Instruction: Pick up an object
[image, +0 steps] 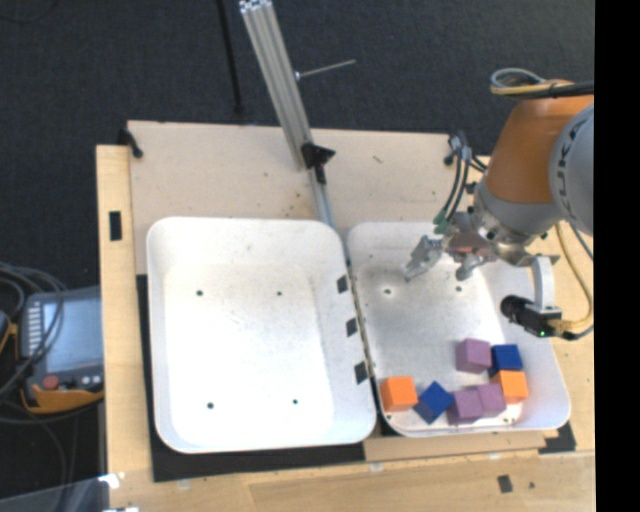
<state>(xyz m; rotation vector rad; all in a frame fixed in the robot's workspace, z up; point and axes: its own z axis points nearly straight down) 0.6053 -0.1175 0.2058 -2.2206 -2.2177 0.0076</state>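
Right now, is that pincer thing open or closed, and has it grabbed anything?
Pincer: open, holding nothing, hovering over the far end of the right bin, away from the blocks.

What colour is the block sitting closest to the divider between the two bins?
Orange: the block shows best in the camera view, at the right bin's near-left corner.

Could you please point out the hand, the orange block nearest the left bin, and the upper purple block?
hand (447, 258): camera view, midway between its fingertips.
orange block (400, 392): camera view, top face.
upper purple block (473, 354): camera view, top face.
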